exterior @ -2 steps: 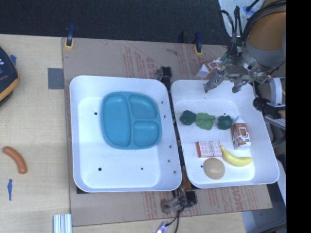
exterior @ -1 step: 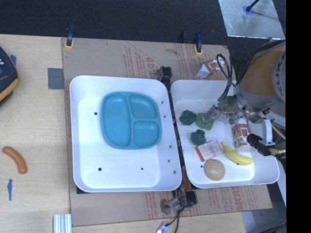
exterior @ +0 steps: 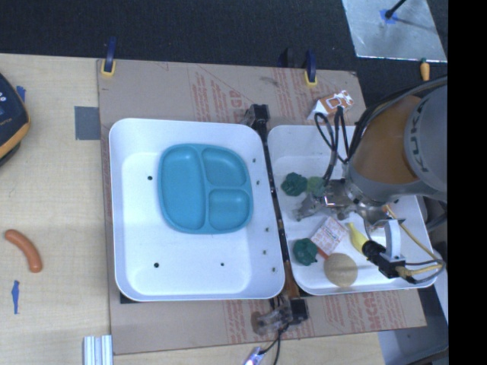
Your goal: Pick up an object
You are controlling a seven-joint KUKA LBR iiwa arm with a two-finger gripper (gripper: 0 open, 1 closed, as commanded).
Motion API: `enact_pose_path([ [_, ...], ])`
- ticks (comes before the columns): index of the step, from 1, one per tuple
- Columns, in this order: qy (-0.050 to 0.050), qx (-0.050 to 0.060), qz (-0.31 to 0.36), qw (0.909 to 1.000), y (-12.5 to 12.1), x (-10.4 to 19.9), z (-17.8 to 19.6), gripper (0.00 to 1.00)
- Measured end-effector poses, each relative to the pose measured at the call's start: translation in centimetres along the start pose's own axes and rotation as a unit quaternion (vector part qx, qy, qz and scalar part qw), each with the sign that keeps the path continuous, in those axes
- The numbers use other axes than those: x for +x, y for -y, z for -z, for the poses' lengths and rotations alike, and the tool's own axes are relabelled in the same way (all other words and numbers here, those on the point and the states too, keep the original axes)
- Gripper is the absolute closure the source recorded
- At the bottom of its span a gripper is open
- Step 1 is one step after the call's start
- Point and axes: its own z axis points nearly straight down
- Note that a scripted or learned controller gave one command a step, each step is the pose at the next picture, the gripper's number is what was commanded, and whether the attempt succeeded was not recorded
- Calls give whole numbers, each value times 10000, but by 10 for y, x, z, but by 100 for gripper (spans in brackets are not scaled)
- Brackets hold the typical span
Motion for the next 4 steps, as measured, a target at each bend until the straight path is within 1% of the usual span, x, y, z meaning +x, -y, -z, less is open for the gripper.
enact_pose_path([
  [1, -1, -15, -15, 10000, -70, -3, 1, 0],
  [2, 2, 0, -10, 10000, -55, -6, 0, 0],
  [3, 8, 6, 1, 10000, -55, -7, 11, 100],
  [4, 10, 7, 3, 10000, -55, -7, 11, 0],
])
